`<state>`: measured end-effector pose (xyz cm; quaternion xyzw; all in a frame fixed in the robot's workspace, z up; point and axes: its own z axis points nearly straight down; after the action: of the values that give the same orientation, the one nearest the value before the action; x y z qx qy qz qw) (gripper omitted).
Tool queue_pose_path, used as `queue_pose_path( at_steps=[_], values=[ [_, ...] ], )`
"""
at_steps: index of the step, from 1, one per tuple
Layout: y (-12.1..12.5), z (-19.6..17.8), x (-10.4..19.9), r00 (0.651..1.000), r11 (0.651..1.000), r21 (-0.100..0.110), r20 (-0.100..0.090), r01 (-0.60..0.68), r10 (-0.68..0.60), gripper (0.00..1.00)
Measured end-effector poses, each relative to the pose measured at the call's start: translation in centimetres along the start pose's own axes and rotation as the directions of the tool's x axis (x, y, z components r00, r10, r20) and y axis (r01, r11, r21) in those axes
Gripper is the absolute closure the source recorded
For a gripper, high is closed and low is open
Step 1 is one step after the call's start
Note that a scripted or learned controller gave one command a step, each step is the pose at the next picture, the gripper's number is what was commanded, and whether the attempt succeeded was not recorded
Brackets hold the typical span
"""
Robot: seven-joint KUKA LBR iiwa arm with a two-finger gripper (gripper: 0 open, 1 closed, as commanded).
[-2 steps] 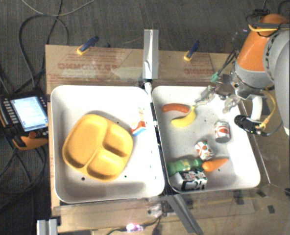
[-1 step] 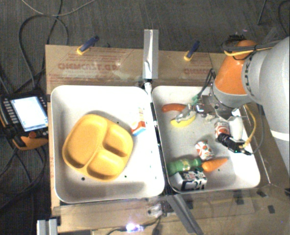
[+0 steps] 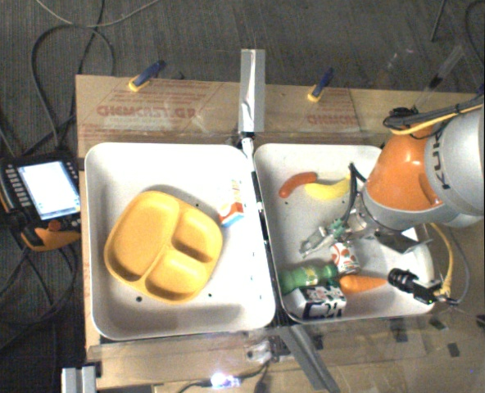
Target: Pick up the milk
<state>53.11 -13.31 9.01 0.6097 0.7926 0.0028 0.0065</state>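
The milk (image 3: 233,211) is a small white carton with red and blue print. It lies in the left bin (image 3: 111,301), against the wall shared with the right bin and just right of the yellow plate. My gripper (image 3: 331,234) hangs low over the middle of the right bin (image 3: 406,301), well to the right of the milk and across the dividing wall. It is just above a red and white can (image 3: 346,258). Nothing shows in its grasp.
A yellow divided plate (image 3: 165,246) takes up much of the left bin. The right bin holds a red sausage (image 3: 296,184), a banana (image 3: 329,190), a green bottle (image 3: 308,277), a carrot (image 3: 362,284) and a black and white box (image 3: 321,303).
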Motion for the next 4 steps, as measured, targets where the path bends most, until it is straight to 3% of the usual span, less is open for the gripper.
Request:
queue_pose_path(
  at_steps=[4],
  values=[
    [0.0,0.0,0.0,1.0,1.0,0.0,0.0,0.0,0.0,0.0]
  ],
)
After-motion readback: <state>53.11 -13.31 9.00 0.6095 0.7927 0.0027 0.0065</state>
